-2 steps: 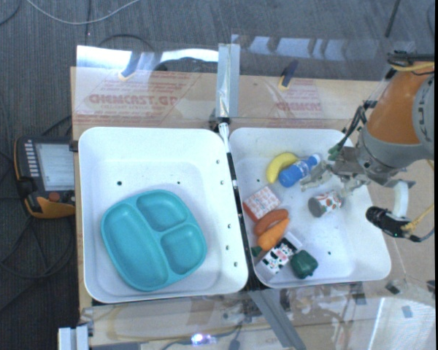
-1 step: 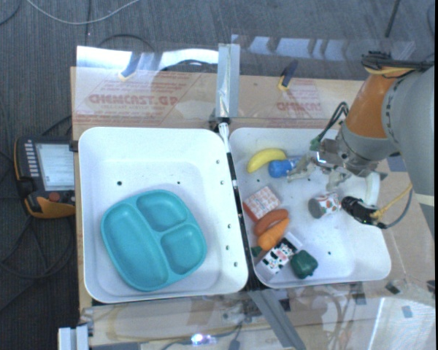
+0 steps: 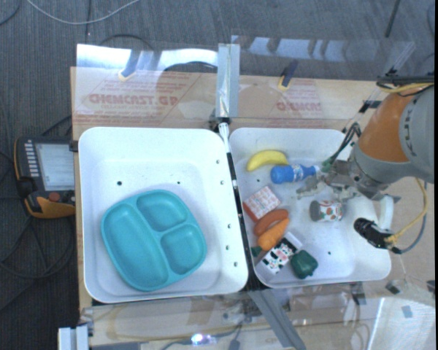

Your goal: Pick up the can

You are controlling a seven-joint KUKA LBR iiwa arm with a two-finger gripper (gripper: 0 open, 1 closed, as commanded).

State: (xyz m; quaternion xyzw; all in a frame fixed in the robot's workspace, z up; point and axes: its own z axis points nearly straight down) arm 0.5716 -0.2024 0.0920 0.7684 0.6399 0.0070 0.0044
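Small cylindrical can (image 3: 326, 211) on side – smooth white bin (image 3: 365, 265), gripper (image 3: 323, 183) just above.

Dark grey carpet floor (image 3: 131, 20); loose cables (image 3: 58, 9), wooden bench (image 3: 314, 100)

A teal divided plate (image 3: 155, 238) is lying in the left bin (image 3: 95, 152). In the right bin (image 3: 292, 138), a banana (image 3: 267, 159) is sitting beside a blue bottle (image 3: 292, 173), while a carrot (image 3: 272, 232), a black-and-white carton (image 3: 279, 254) and a dark green block (image 3: 304, 265) are crowding the near corner.
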